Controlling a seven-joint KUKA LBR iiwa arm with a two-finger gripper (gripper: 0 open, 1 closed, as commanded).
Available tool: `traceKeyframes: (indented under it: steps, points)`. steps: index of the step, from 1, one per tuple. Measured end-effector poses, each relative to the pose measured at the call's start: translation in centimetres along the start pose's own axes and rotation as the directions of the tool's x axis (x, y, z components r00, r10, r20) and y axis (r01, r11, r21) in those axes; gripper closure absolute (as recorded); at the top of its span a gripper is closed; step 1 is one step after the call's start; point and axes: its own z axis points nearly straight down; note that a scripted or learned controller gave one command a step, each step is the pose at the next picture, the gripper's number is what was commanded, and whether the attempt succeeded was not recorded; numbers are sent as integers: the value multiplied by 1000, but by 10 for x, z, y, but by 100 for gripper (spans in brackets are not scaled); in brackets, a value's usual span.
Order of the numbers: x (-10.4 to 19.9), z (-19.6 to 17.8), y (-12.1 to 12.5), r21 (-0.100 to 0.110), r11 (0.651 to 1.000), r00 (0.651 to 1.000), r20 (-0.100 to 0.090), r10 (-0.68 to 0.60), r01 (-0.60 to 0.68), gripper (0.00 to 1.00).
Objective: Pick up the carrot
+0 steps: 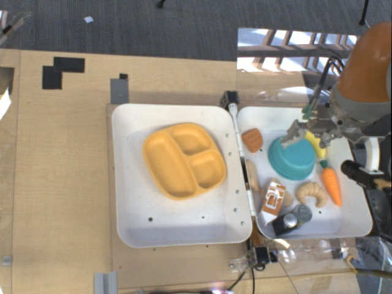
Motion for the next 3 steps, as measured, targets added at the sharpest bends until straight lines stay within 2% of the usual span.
traceKeyframes:
  steps: [1,2,3]
  points:
    - [-68,76,-20,5,994,994,2,-107,107,0]
    - [-99,135,-28,-11,999,999,4,43,-43,0]
    - [-98,130,-27,-8,999,999,2,38,-38,100]
